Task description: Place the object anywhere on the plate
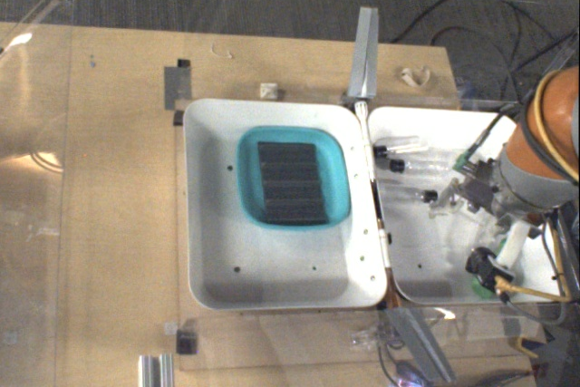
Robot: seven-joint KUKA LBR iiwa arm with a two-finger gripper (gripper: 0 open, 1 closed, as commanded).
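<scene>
A teal plate [293, 177] with a dark ridged centre lies in the left bin [213, 231], toward its back half. Three clear tube-like objects with black ends lie in the right bin [412, 272]: one at the back left [400, 146], one just in front of it [410, 165], and one nearer the middle [433, 194]. My gripper [459, 192] hangs low over the right bin's middle, right beside that third tube. Whether it touches or holds the tube cannot be made out.
The grey arm with its orange band [553, 127] comes in over the right bin's right side. A raised divider [373, 213] separates the two bins. A grey metal post [364, 54] stands behind the bins, with cables [471, 14] at the back right.
</scene>
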